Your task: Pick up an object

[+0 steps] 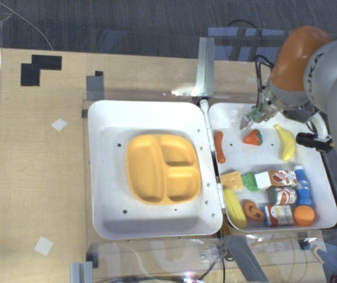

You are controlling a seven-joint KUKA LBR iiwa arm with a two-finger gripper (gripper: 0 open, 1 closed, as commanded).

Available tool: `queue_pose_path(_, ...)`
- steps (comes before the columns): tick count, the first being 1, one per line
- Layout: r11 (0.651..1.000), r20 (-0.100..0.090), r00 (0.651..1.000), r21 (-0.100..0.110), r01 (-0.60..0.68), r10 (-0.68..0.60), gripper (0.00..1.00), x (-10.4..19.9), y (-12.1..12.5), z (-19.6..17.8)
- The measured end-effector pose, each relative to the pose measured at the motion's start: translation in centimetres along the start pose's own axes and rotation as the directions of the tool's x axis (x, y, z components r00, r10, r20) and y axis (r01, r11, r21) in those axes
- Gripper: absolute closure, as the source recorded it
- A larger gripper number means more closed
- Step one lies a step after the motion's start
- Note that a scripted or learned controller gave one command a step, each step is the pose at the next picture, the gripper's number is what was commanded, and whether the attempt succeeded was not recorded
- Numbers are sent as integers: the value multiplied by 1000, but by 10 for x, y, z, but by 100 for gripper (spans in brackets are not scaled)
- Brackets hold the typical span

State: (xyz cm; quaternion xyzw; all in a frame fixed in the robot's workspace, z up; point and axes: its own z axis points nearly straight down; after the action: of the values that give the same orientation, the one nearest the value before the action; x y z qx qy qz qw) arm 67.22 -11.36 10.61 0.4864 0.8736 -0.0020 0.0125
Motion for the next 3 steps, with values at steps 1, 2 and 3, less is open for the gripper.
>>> queue_pose_path(1, 1000, -16, 1000, 10, 4, -4, 0, 6, 0, 3)
queue_pose_path(2, 1000, -40, 999, 8, -14, 14, 0, -7, -6, 12)
queue_pose_path(3, 951, -27, 951, 21, 309, -308, 0, 1, -9, 18)
